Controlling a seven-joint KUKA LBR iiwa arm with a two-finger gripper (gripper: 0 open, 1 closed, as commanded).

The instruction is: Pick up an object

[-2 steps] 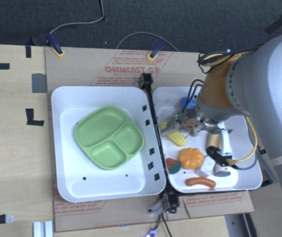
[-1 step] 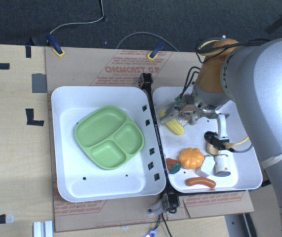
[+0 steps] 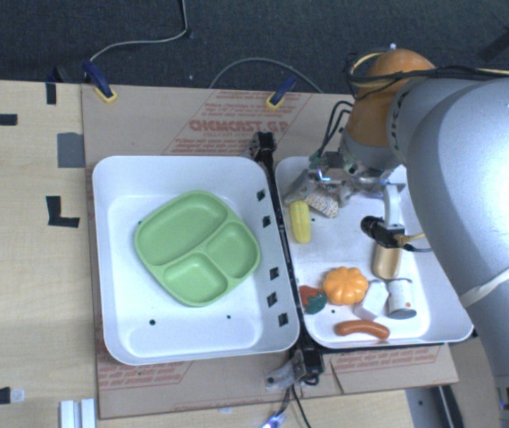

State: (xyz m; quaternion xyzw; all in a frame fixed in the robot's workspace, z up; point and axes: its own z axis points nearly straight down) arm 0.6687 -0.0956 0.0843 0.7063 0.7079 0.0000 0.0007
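Contact is nearly made in the right white bin (image 3: 450, 328): the gripper (image 3: 318, 191), whose finger state cannot be told, is poised just above the yellow corn-shaped toy (image 3: 299, 222), whose long axis runs away from the camera.

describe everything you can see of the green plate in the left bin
The green plate is pale green and looks like matte plastic, with rounded corners and raised ridges splitting it into three compartments: one large, two smaller. It lies flat and right side up on the floor of the left bin, turned at an angle to the bin's walls, roughly central. Nothing lies in it, and only the bin floor touches it.
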